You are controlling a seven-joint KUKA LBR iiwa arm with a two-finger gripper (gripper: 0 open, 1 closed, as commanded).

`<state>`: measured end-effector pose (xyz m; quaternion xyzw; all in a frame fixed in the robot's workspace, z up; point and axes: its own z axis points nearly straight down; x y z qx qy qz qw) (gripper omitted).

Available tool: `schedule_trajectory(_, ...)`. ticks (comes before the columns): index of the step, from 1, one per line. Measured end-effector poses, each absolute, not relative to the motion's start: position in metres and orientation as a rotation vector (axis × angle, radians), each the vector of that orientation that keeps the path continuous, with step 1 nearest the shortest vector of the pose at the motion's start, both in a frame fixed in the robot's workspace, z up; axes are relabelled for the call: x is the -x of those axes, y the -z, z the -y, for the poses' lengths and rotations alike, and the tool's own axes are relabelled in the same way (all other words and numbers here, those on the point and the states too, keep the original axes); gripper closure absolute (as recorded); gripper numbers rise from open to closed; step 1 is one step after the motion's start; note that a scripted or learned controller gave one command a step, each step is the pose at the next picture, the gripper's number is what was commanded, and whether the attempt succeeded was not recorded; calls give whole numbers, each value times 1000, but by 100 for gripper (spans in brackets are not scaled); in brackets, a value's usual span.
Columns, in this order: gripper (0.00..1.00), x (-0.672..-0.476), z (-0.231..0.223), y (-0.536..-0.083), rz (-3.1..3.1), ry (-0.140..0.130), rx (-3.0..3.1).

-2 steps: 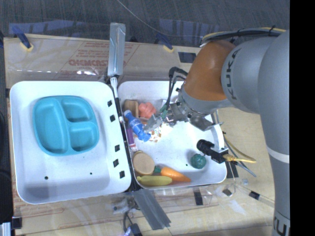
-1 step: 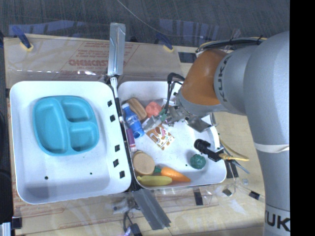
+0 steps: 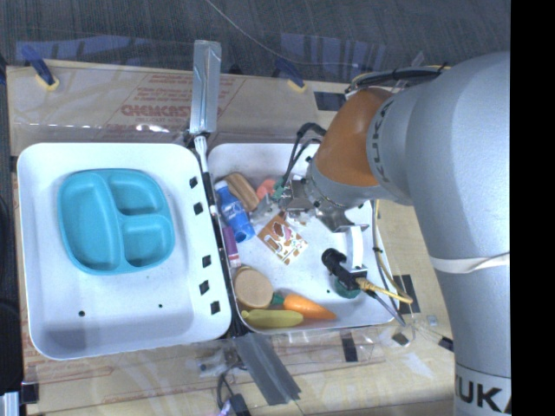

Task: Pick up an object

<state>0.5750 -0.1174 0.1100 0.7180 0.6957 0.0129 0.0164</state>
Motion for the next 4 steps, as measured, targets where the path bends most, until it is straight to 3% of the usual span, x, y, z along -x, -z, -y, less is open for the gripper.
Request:
schedule_trajectory(1, 0, -559, 134, -109, -2193, -41, -2207)
schedule_trajectory(2, 100, -563, 134, -125, -2194, -50, -2193)
schedule_trajectory(3, 100, -644, 86, -195, -2212, -6, -2228)
schedule_trajectory(4, 0, -642, 88, -192, -2212, 2, -2233)
